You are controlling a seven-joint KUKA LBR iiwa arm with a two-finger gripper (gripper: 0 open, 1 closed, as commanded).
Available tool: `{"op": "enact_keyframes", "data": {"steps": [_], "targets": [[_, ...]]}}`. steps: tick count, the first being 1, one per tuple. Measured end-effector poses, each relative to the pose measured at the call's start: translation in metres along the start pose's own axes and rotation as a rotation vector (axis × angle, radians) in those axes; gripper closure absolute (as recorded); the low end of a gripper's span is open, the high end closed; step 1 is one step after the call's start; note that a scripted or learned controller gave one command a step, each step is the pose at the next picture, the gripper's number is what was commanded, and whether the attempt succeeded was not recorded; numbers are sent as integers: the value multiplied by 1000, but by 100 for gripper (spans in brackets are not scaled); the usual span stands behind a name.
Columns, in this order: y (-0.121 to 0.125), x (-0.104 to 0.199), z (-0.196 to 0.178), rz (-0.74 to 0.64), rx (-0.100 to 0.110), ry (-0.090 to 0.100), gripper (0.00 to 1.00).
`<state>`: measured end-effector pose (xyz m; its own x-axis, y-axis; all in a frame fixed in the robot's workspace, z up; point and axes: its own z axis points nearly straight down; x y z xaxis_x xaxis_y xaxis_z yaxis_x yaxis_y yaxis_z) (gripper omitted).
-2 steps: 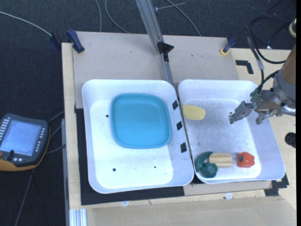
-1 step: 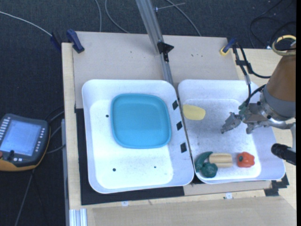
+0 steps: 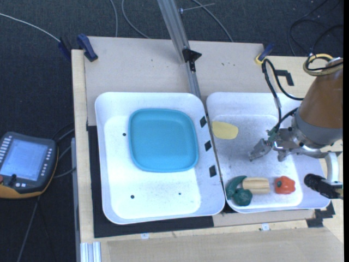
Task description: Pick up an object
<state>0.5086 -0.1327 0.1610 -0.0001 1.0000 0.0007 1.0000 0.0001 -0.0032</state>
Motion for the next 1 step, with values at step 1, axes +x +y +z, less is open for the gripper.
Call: {"op": "enact_keyframes", "data": {"steps": [1], "targets": [[-7, -5, 46, 0, 0, 0, 0]]}}
